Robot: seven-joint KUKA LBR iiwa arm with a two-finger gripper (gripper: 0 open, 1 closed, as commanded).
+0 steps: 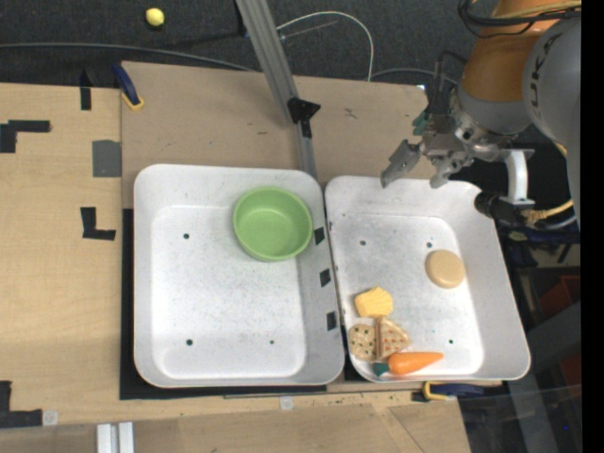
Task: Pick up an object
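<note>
My gripper [419, 170] hangs above the far edge of the right bin [491, 253], open, its two fingers spread apart with nothing between them. In the right bin lie a tan round bun [444, 268], a yellow cheese-like piece [375, 302], a brown cracker-like item [376, 339] and an orange carrot [412, 362], all clustered toward the near side. A green bowl [273, 222] sits in the left bin [170, 281] at its far right. The gripper is well clear of every object.
A slanted grey pole [269, 50] crosses the bench behind the bins. Cables [330, 26] loop at the back. A small yellow ball [155, 16] lies on the dark floor at far left. Black tape marks dot the bench's left side.
</note>
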